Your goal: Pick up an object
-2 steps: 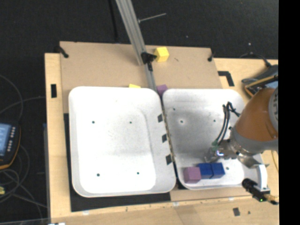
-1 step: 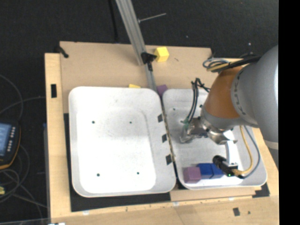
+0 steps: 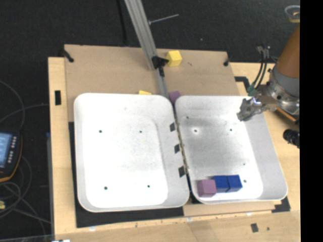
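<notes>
Left bin (image 3: 123, 150): we see a bare white floor with a few dark dots, nothing in it to take. Behind its far rim a small yellow piece (image 3: 145, 92) lies on the board, and a yellow block (image 3: 174, 58) sits further back beside the slanting metal rail (image 3: 143, 29). A small purple piece (image 3: 174, 96) shows at the gap between the two bins.

Right bin (image 3: 222, 135): we find the candidates in the near corner. A purple block (image 3: 206, 187) rests just beside a blue block (image 3: 226, 182), the two touching or nearly so, both tight to the near wall.

We judge these to be small, light, rigid cubes with flat faces. They are not fragile, though perhaps a little slick. Opposite flat sides make the best hold. The outer faces of the pair look free, while the faces between them and against the wall do not.

Far right: the gripper (image 3: 247, 109) hovers over the bin's far right edge, well apart from the blocks. Whether its jaws are open or closed, we cannot tell.
</notes>
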`<state>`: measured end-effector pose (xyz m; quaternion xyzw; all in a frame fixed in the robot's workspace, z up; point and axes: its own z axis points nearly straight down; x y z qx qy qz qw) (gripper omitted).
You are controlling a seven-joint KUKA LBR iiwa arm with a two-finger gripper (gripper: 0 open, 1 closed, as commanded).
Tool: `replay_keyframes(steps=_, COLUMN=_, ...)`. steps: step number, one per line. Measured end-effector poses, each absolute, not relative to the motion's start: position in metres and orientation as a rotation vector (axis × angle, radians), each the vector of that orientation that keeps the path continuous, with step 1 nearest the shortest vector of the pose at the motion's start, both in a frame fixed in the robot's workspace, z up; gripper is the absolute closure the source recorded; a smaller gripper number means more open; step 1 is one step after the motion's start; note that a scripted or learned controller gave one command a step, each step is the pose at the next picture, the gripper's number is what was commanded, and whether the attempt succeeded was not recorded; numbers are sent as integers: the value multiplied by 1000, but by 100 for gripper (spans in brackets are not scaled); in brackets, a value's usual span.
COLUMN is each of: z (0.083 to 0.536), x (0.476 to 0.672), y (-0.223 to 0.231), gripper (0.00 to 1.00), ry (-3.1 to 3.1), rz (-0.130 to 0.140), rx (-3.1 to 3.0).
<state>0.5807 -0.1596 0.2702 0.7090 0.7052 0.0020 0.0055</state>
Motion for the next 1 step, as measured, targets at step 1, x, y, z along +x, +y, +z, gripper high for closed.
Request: replay_keyframes(steps=1, z=197, x=521, y=-125, gripper=100, ry=2226, rz=-6, rx=2228)
